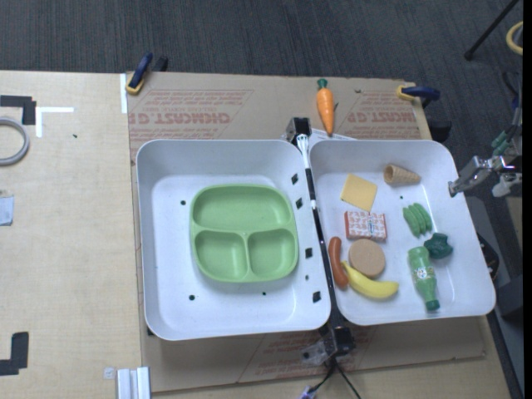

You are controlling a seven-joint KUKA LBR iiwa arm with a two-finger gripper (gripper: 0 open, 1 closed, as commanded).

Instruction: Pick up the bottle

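The bottle (423,278), green with a label, lies in the near right corner of the right bin (465,306), its cap toward the near rim. Just left of it a banana (371,285) curves along the near side, touching a round brown cookie (366,257) behind it. A sausage (337,261) lies along the bin's left wall beside both. Just behind the bottle sits a dark green broccoli piece (437,245), and beyond that a lighter green pod vegetable (417,219). A small red-and-white packet (366,224) lies behind the cookie, a yellow cheese slice (359,192) further back, and a cone (401,174) near the far right of the bin.

The left bin (158,223) holds a green tray (244,233) with three compartments, one long at the far side and two smaller ones on the near side.

Both bins rest on cardboard (191,110) laid over the bench (66,248). A carrot (324,106) lies on the cardboard behind the bins, near where they meet. Clamps hold the cardboard's far corners, a blue one (140,73) at left and another (419,94) at right.

The tool (482,173) shows at the right edge, outside the right bin's far right corner, well apart from the bottle and touching nothing in the bin. Whether it is released or clenched I cannot tell; nothing is seen in it
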